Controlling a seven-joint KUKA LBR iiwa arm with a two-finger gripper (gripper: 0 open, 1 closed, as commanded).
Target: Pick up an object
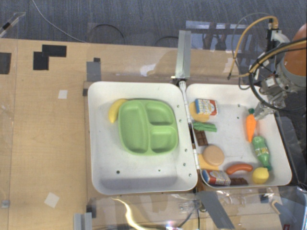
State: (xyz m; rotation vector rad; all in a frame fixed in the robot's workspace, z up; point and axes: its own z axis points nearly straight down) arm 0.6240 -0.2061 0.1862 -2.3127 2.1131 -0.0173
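Hovering at the right bin (283, 143)'s far right rim, the fingers (263, 110) sit beside the carrot (251, 127); grip unclear.

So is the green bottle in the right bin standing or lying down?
Lying down: the green bottle rests on its side along the right bin's right wall, below the carrot.

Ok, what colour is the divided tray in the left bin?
Light green; the divided tray shows plainly in the camera view, in the left bin.
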